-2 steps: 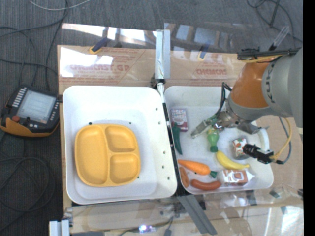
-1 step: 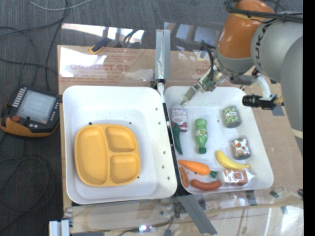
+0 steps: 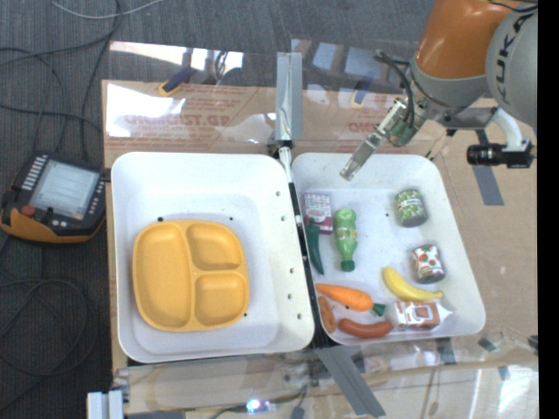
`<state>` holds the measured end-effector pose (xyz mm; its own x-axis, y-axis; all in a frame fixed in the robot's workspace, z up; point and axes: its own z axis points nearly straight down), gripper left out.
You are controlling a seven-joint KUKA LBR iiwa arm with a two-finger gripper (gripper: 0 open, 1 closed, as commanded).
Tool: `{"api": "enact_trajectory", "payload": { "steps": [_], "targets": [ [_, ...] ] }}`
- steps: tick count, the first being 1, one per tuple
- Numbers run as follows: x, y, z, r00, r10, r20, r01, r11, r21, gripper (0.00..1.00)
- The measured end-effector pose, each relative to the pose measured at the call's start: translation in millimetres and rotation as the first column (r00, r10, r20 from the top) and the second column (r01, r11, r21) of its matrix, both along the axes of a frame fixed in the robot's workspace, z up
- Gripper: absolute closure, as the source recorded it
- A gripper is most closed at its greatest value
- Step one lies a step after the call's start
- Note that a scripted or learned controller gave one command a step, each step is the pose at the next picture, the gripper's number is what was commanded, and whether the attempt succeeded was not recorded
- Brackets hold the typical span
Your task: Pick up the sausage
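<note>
The sausage (image 3: 365, 327) is a short reddish-brown link lying at the front edge of the right bin (image 3: 454, 234), just below a carrot (image 3: 345, 297) and left of a red-and-white packet (image 3: 417, 315). My gripper (image 3: 350, 168) hangs over the back of the right bin, slanting down to the left from the orange-banded wrist (image 3: 454, 33). It is well away from the sausage, with nothing seen in it.
The right bin also holds a banana (image 3: 409, 288), two cans (image 3: 427, 263) (image 3: 410, 207), a green bottle (image 3: 346, 236), a dark green vegetable (image 3: 313, 243) and a pink packet (image 3: 318, 209). In the left bin (image 3: 131, 182) lies a yellow divided tray (image 3: 190, 274). A pendant (image 3: 52, 199) lies on the floor at left.
</note>
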<state>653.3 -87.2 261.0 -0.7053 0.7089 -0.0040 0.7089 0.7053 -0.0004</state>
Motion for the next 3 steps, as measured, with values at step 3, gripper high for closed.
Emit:
{"api": "enact_trajectory", "payload": {
  "steps": [3],
  "targets": [
    [-101.3,-74.8,-170.5,0.958,0.286,0.009,-0.286,0.958,-0.005,0.00]
  ]
}}
